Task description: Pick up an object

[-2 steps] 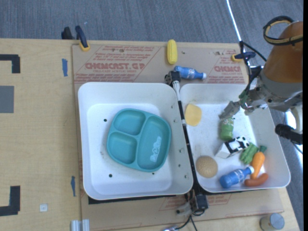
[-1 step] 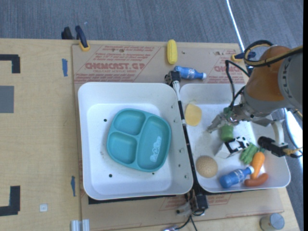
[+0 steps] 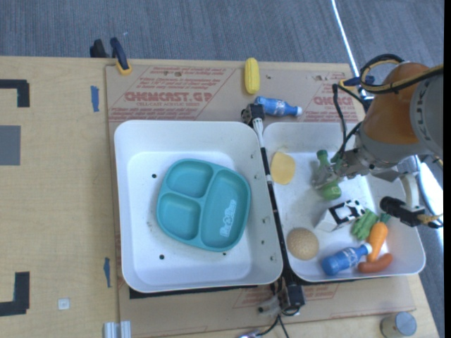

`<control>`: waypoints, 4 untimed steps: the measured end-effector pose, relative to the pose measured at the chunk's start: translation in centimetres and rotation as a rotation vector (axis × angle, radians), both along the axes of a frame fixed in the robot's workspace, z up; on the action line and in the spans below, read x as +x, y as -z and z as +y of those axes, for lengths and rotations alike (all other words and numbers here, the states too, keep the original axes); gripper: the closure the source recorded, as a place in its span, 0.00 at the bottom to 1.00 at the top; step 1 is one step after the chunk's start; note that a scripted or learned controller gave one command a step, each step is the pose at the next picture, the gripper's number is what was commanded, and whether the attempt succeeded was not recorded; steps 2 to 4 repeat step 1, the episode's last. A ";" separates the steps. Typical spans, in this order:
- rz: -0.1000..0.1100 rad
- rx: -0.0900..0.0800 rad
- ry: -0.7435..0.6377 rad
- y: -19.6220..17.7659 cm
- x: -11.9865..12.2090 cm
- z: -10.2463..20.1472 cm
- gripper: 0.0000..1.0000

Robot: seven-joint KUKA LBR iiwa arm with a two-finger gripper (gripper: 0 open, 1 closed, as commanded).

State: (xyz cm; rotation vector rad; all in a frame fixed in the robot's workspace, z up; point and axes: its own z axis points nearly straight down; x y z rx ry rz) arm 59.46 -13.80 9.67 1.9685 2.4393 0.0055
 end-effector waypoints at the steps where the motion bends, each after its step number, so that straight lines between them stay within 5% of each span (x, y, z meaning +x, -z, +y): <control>1: 0.006 0.002 0.127 -8.9 -1.0 4.8 1.00; 4: 0.006 0.002 0.127 -8.9 -1.0 4.8 1.00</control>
